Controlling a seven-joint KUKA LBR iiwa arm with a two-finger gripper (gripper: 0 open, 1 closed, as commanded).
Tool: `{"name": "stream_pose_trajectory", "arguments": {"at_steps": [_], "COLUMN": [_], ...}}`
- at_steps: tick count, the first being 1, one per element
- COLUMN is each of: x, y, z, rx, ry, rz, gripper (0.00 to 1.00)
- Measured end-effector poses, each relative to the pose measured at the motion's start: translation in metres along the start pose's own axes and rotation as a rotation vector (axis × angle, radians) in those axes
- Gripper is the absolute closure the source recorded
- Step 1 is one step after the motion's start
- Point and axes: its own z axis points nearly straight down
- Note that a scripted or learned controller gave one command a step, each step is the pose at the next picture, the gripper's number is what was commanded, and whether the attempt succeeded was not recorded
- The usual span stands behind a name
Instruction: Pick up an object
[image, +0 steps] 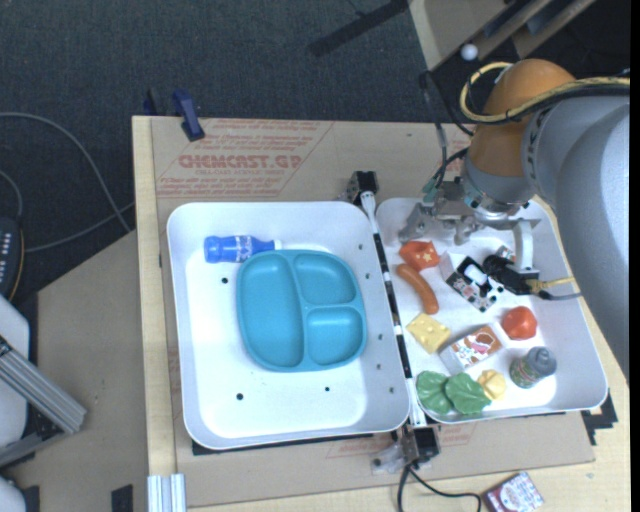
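Camera view: my end effector (478, 228) is hovering over the right bin's (590, 372) far end; grip state, I cannot tell. The red toy (420, 254) is lying just beside it.

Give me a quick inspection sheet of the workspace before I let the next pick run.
Surface: two white bins, left bin and right bin, on a bench.
Job's things: right bin holds a sausage, cheese wedge, tomato, green leafy toy.
Clutter: blue divided plate and blue bottle in left bin.
Grippers: gripper low over right bin's far end.
Cables: yellow cable looped on the arm.
Surroundings: dark floor; small packet by the bench's near edge.
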Motion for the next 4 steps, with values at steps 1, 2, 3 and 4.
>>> {"name": "stream_pose_trajectory", "arguments": {"at_steps": [1,2,3,4], "x": [0.0,-0.007,-0.027,-0.072], "y": [-0.065,-0.117,-0.001,-0.056], "z": [0.011,0.008,-0.012,0.005], "rx": [0.006,0.005,0.004,0.005], "ry": [0.003,0.003,0.002,0.017], "rz": [0.003,0.003,0.002,-0.005], "gripper": [0.0,0.0,0.0,0.0]}}
